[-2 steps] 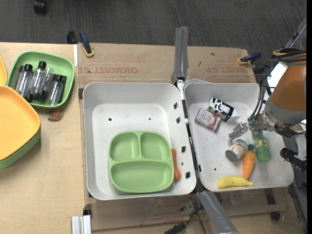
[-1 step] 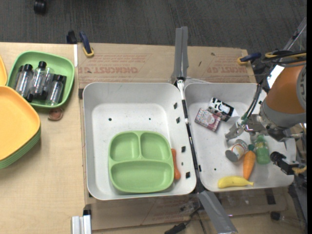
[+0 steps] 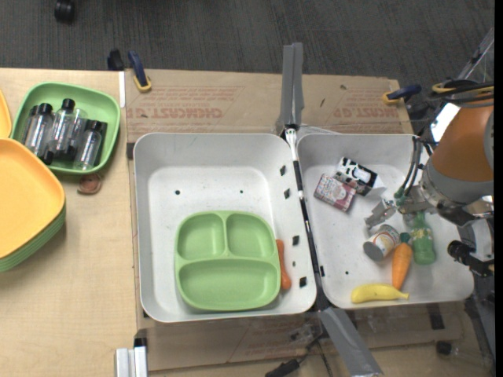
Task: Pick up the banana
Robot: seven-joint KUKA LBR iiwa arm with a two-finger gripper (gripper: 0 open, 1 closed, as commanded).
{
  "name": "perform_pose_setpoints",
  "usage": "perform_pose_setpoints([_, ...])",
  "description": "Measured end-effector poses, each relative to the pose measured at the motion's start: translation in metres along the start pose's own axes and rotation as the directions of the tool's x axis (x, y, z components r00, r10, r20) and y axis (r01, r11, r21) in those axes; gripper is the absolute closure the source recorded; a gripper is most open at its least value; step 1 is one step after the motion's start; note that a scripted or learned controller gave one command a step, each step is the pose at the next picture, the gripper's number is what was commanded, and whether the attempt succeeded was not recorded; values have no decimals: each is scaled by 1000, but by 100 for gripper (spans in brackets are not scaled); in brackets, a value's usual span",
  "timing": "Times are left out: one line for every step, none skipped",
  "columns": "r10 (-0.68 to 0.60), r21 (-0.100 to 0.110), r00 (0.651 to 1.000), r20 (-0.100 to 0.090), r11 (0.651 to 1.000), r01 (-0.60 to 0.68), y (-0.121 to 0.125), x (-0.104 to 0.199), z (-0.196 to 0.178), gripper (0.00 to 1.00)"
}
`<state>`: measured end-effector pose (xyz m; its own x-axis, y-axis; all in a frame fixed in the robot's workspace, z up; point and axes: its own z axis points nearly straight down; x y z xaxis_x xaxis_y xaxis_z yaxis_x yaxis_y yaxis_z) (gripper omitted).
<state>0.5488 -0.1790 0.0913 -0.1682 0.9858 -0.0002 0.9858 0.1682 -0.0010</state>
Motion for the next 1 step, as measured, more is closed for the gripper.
perform_pose_setpoints([127, 0, 992, 0, 992, -127, 5, 4, 0, 0])
